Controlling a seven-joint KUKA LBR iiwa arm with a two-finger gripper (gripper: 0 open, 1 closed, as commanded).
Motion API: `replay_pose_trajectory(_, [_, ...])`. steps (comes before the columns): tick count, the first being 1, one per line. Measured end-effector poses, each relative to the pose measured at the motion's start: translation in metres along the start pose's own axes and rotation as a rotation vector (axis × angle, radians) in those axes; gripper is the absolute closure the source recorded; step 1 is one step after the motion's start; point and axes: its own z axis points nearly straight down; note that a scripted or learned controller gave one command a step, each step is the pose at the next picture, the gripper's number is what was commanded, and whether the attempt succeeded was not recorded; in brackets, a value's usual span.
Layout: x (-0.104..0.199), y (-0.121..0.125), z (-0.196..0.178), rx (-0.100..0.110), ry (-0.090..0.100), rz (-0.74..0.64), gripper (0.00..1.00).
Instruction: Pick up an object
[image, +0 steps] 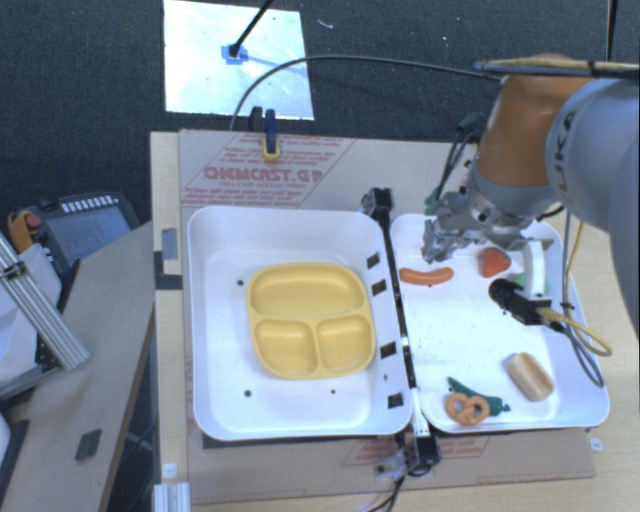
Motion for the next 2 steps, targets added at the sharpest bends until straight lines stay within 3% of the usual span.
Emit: replay_pose_trajectory(2, [0.117,0.008,0.014,0.000,0.001,-0.001,1.00])
